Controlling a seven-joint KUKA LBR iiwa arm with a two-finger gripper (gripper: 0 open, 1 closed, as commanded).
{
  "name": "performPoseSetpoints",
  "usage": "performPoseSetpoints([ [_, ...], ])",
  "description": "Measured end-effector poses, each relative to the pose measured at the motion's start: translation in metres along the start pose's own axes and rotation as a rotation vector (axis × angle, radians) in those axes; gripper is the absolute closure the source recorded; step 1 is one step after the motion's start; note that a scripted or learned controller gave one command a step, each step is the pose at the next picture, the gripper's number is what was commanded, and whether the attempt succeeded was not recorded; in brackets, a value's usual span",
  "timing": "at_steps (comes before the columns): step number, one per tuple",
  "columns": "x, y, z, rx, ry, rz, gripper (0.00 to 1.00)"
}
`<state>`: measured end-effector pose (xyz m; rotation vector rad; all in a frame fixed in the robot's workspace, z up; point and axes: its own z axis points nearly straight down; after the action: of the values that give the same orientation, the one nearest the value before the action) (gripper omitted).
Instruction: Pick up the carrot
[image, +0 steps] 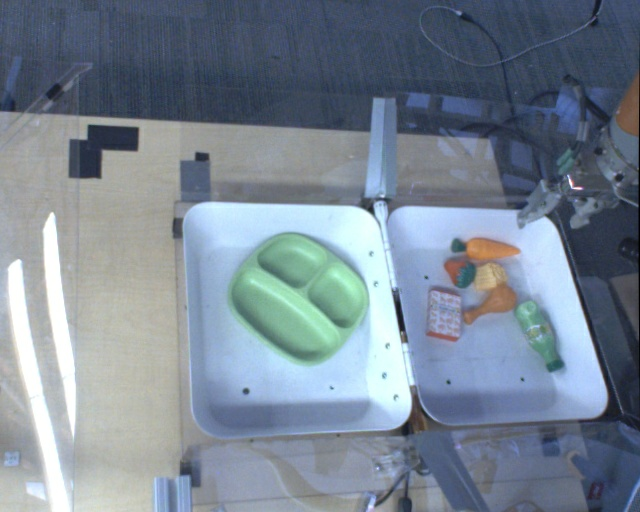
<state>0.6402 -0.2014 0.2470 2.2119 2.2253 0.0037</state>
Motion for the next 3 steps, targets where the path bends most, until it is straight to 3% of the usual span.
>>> performPoseSetpoints([
  [1,-0.002,0.017,0.123,0.001,0.000,0.019,0.00],
  [2,0.011,0.018,0.154,-0.012,-0.005,-0.229,0.00],
  [3,0.009,0.020,0.138,-0.017,-0.012,-0.231,1.00],
])
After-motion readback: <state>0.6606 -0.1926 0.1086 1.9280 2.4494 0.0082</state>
